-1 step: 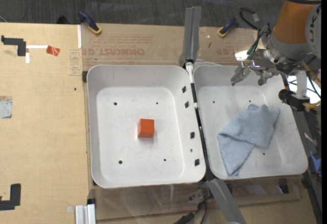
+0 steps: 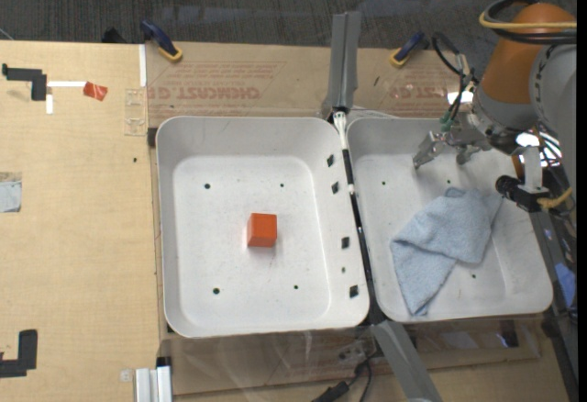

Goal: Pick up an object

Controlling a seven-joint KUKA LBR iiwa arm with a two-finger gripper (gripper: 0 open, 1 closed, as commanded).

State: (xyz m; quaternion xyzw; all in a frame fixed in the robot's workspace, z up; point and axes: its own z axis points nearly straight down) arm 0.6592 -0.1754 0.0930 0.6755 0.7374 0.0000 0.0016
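gripper up in the right bin's far corner, can't tell from my feed how it's set | grey cloth crumpled just below it, nearer me | orange block way off left, in the other bin | I'd go cloth, it's closest

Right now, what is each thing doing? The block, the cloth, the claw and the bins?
Orange block: sitting flat on the floor of the left bin, by itself, nothing touching it.
Blue cloth: crumpled and folded over itself, lying in the right bin.
Claw: hanging over the far part of the right bin, above the cloth's far edge, holding nothing I can see.
Bins: side by side, edges meeting in the middle.
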